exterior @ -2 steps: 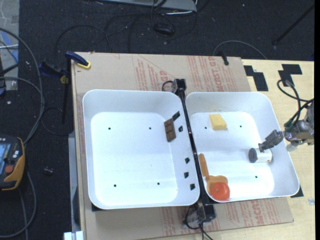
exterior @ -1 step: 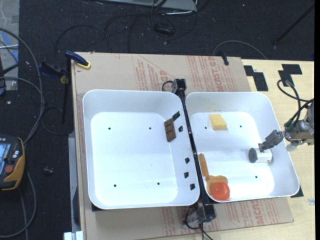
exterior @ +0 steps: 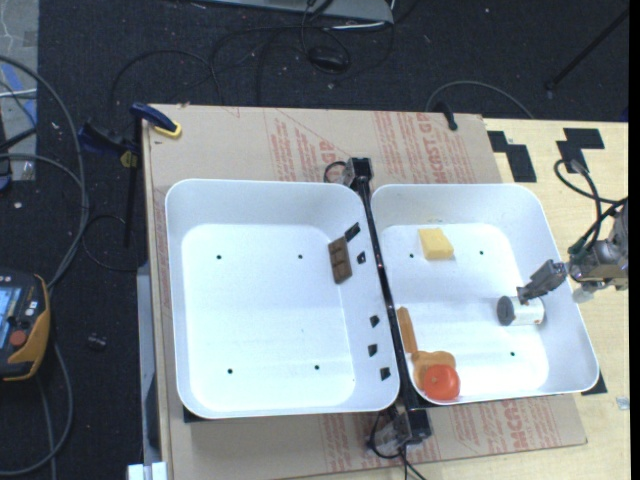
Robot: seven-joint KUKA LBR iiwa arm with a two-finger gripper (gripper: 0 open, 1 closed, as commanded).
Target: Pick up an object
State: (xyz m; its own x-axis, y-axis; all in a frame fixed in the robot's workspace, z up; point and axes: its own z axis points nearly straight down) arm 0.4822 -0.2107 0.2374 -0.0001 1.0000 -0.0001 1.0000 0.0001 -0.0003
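Note:
The right bin (exterior: 560, 268) holds a yellow block (exterior: 435, 244) near its back. A small white cylinder with a dark grey end (exterior: 520, 311) lies toward its right side. At the front left corner rests a red ball (exterior: 439, 380) against an orange-handled piece (exterior: 407, 330). A brown bar (exterior: 341, 260) leans on the left bin's right wall. My gripper (exterior: 545, 280) reaches in over the right bin's right rim, just above and to the right of the white cylinder, with nothing seen held in it.
The left bin (exterior: 200, 268) sits beside the right one, with a black divider strip (exterior: 375, 288) between them. Both rest on a cardboard sheet (exterior: 300, 138). Cables and a yellow-tipped clamp (exterior: 160, 121) lie beyond the bins at the back left.

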